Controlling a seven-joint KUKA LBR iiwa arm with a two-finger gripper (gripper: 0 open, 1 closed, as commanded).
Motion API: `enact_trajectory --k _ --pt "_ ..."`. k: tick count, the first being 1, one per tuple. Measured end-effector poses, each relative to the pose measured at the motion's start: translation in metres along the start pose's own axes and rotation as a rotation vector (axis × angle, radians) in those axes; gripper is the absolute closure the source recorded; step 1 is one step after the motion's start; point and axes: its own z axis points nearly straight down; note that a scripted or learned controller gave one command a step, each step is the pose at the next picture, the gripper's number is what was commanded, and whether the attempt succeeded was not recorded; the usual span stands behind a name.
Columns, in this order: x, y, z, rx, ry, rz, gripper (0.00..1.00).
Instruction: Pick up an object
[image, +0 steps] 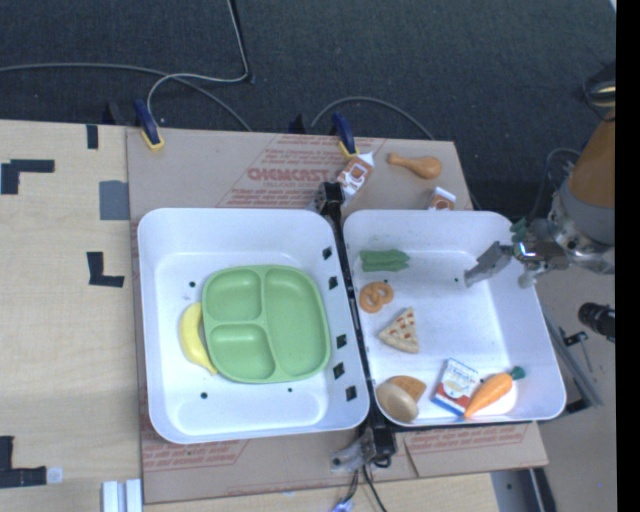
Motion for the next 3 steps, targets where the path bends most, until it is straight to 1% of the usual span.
enact_trajectory --k 1,2,3 --pt "0.060 0.049 0.074 0.002 0.002 -0.001 0.00" --pt "0.084 0.028 0.146 -0.006 -0.002 0.001 0.00" --pt "0.084 -0.004 0.147 -0.008 -0.002 0.000 0.00"
